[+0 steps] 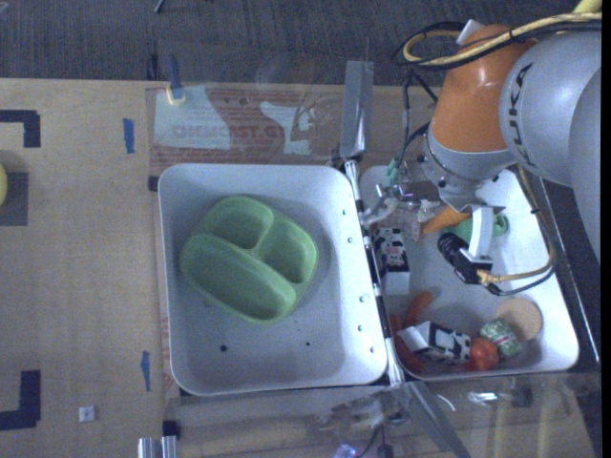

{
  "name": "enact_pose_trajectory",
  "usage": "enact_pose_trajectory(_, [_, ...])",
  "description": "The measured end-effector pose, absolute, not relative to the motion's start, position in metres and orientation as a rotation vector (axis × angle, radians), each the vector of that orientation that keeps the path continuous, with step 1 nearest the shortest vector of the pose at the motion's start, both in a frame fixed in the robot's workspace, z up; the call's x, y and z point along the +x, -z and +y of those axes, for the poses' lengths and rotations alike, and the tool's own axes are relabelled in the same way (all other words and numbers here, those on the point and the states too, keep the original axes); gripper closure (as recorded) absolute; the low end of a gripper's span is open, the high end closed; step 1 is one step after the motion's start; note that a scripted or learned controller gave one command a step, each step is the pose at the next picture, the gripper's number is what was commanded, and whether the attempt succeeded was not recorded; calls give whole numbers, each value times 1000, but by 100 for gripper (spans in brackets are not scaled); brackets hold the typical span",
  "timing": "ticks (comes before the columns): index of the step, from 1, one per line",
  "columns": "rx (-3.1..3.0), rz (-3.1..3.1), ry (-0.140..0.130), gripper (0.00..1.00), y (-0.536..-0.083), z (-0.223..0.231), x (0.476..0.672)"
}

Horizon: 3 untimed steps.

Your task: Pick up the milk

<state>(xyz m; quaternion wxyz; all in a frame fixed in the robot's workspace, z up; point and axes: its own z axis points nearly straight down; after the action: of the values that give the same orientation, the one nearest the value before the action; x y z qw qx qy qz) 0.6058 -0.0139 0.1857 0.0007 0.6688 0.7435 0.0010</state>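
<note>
We read "KUKA" in dark letters on the grey arm (563,103), while the faded red print on the clear sheet (250,127) stays illegible to us

I see the claw (389,219) low at the right bin's (558,346) left wall, directly above the milk (392,253). A green tray (250,256) occupies the left bin (186,356).

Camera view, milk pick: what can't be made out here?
- Two-finger gripper: finger state, masked by wrist hardware.
- Black-and-white cow-patterned milk carton: top tucked under the gripper; contact unclear.
- Second cow-patterned carton: print too small.
- Right shallow white bin: upper part covered by the grey arm.
</note>
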Motion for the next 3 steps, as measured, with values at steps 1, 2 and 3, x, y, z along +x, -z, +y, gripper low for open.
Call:
enact_pose_trajectory(1, [1987, 2434, 0, 0, -185, -61, 560])
enact_pose_trajectory(2, [1934, 2475, -2, 0, -185, 4, 566])
enact_pose_trajectory(3, [1919, 2484, -2, 0, -185, -53, 581])
